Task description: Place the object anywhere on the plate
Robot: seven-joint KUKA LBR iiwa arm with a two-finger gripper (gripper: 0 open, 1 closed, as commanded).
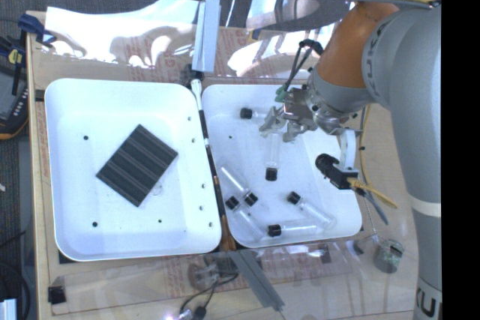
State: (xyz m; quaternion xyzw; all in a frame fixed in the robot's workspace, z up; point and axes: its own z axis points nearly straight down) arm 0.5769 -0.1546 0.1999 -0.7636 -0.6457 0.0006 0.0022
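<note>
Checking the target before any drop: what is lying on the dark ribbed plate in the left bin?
Nothing rests on the dark ribbed plate; its grooved top is bare. It lies flat on the left bin floor, and whatever is beneath it is covered.

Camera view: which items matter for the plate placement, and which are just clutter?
Job:
- gripper, above the right bin
- clear tubes with black caps in the right bin
- dark ribbed plate in the left bin

Lying about:
- yellow and black device at the bench's left edge
- metal fitting outside the right bin
</note>
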